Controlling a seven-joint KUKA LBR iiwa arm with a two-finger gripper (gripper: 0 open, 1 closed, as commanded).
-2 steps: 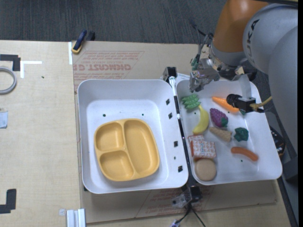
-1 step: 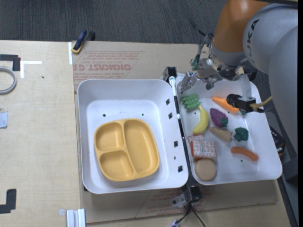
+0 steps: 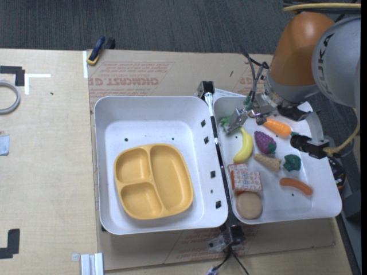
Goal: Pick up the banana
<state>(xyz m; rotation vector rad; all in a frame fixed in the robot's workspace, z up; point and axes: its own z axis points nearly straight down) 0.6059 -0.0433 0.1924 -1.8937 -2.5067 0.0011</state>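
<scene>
Banana (image 3: 244, 145) lies near right bin's (image 3: 321, 202) left wall, gripper (image 3: 236, 121) above.

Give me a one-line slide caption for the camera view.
KUKA gripper poised just above the banana in the right bin; yellow divided plate in the left bin.

Even, diffuse overhead light; you see no harsh glare. White bins (image 3: 150, 110) read bright, slightly washed at rims. Soft shadow along left bin's inner walls and under yellow tray (image 3: 153, 180). Dark floor at top looks grainy. Focus moderate throughout; your small details stay soft, low resolution.
</scene>
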